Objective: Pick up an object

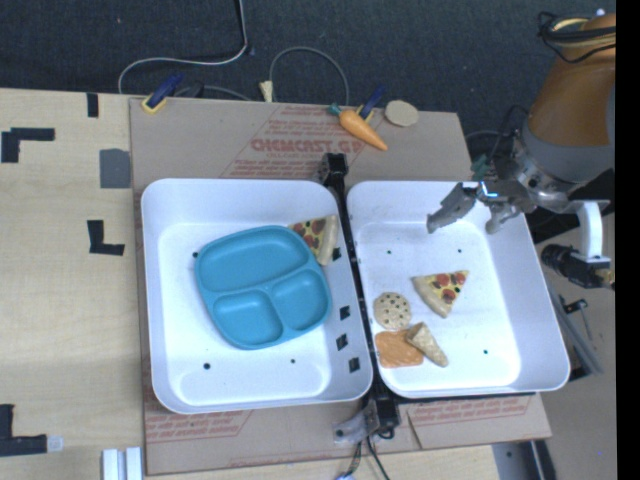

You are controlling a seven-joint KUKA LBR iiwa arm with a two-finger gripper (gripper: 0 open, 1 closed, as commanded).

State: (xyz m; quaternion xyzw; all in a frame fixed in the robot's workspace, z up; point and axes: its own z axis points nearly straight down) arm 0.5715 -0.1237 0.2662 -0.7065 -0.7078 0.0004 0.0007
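My gripper (472, 215) hangs over the back right part of the right bin (520, 268), its two fingers spread open with nothing between them. Below it in that bin lie a pizza slice (442, 290), a chocolate-chip cookie (392, 310), an orange flat piece (398, 350) and a tan wedge (430, 344). The left bin (170, 268) holds a blue divided plate (262, 285) and a second pizza slice (318, 236) against its right wall.
A toy carrot (362, 130) and a tan round piece (401, 114) lie on the cardboard behind the bins. Cables run across the dark floor at the back. The arm's orange band (575, 88) stands at the right edge.
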